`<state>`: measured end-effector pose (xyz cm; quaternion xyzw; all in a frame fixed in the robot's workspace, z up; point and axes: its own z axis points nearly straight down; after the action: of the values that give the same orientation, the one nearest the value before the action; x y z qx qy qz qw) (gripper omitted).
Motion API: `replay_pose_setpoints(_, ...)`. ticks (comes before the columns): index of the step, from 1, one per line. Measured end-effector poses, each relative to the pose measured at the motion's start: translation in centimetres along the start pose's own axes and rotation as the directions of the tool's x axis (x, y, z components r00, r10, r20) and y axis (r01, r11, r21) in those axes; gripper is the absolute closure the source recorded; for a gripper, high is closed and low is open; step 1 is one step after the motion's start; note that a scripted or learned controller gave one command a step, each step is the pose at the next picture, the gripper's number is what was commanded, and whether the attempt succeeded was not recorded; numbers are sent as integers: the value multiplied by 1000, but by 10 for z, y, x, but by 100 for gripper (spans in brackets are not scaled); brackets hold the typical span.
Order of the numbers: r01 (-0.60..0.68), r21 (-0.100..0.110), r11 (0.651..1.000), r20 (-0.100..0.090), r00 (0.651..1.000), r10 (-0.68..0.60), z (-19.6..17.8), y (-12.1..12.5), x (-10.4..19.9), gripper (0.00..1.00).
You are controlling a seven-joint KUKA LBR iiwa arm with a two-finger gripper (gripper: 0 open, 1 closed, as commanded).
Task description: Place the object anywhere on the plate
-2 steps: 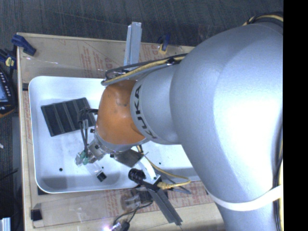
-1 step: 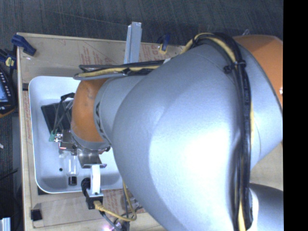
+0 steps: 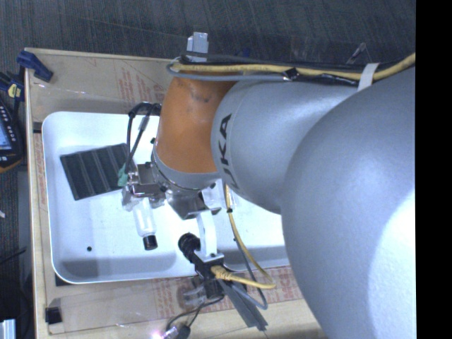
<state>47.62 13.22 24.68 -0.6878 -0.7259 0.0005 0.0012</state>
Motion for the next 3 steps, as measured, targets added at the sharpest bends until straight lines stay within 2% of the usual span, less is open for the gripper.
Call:
replay_pose_setpoints(1,-312,3,950,3,950,312,36,10,78,100)
replay_pose_setpoints(2,-267,4,964,3,964,267,58,84,23,100)
replay_pose_setpoints(3,-321,4,947,3,947,321,132,136,2,100)
